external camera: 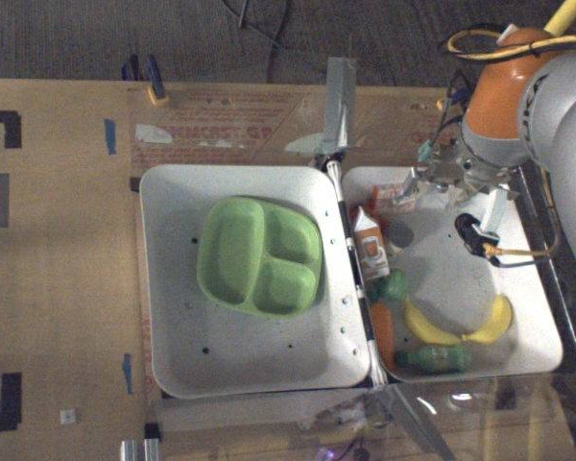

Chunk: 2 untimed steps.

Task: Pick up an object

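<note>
Lower right of frame, right bin [533, 353]: bottle [437, 357], bananas [458, 326], carton [370, 245] along divider. Gripper [448, 182] upper right, over bin's top edge; fingers' spread unclear, can't tell. Nearest pick, carton, lies down-left, long axis running top-bottom.

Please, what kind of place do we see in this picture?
Probably a robotics lab test bench: a grey and orange robot arm reaches over two white bins, one holding a green divided plate, the other toy food like a banana.
</note>
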Available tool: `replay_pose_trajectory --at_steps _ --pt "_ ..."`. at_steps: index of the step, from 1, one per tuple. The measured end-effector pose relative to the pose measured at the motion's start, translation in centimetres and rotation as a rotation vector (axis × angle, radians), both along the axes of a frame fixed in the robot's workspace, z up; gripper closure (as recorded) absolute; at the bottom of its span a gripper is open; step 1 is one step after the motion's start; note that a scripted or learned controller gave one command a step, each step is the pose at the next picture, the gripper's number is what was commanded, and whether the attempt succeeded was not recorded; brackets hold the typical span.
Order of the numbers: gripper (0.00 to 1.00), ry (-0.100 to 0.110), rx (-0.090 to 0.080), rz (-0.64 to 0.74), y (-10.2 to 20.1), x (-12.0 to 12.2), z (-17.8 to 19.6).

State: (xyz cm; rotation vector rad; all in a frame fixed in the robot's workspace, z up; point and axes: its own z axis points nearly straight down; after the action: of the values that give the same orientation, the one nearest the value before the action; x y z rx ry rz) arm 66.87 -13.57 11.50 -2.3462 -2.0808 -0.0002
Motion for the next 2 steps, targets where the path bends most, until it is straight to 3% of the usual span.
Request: replay_pose_trajectory --at_steps 1,2 --pt "1.00 -0.006 0.000 0.001 0.09 0.17 1.14" --pt "0.00 -0.005 0.000 0.001 0.10 0.16 1.12"
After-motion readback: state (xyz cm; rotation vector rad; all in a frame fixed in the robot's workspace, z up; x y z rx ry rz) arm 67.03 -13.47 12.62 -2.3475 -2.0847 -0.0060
